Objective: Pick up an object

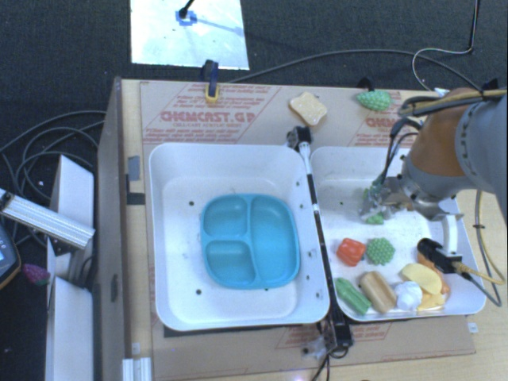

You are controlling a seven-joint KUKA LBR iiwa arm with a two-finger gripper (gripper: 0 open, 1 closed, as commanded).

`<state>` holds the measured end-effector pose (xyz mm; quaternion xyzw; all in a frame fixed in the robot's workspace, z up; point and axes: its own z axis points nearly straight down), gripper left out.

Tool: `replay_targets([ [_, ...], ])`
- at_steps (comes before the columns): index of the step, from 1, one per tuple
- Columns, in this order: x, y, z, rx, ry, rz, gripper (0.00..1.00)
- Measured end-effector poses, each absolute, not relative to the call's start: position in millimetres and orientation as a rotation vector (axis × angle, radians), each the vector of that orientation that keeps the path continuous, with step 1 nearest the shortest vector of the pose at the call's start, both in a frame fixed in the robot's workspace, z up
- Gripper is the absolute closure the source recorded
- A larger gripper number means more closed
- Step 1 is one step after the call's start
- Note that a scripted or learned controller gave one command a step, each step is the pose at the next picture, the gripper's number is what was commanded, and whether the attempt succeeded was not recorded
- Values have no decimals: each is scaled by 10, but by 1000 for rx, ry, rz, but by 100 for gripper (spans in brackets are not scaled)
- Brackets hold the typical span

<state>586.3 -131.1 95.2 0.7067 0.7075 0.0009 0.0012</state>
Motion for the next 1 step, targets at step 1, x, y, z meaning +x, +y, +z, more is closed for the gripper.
replay_targets([
  [1,5474,-517,1852,2215,2225,5,100],
])
